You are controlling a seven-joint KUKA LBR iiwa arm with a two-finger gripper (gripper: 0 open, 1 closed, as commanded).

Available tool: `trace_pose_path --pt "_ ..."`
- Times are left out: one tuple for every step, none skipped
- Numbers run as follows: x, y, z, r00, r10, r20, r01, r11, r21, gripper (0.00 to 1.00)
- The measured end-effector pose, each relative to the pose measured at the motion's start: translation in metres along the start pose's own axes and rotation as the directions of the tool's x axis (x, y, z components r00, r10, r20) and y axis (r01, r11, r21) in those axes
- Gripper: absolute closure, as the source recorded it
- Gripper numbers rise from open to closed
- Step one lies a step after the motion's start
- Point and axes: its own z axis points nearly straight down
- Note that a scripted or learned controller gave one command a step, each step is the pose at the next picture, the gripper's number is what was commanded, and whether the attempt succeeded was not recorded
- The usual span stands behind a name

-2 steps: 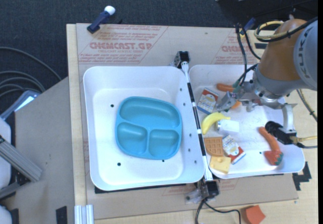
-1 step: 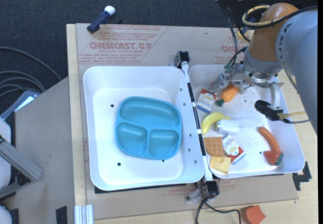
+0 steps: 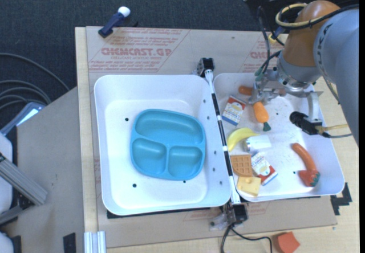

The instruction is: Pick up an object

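Hanging over the right bin (image 3: 336, 180), the gripper (image 3: 262, 93) sits just above a toy carrot (image 3: 260, 113); whether it is wide or narrow cannot be told. A blue divided plate (image 3: 167, 144) lies in the left bin (image 3: 114, 189).

Bright, even overhead light, soft shadows, slightly soft focus — white bins (image 3: 108, 132) near glare

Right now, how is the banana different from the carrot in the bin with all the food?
The banana is yellow and curved; the carrot is orange and straight with a green tip. The banana lies near the bin's left wall, beside the waffle; the carrot lies farther back, just below the gripper. The banana looks a bit longer than the carrot. Both are toy foods lying flat in the right bin.
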Motion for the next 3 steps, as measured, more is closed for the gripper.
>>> trace_pose_path --pt "0.048 -0.024 -0.113 1.0 -0.001 -0.001 0.001 1.0 0.004 1.0" --pt "0.119 -0.057 -0.102 1.0 0.0 -0.002 0.0 1.0 0.009 1.0" --pt "0.102 -0.123 -0.156 1.0 0.002 -0.002 -0.002 1.0 0.009 1.0"
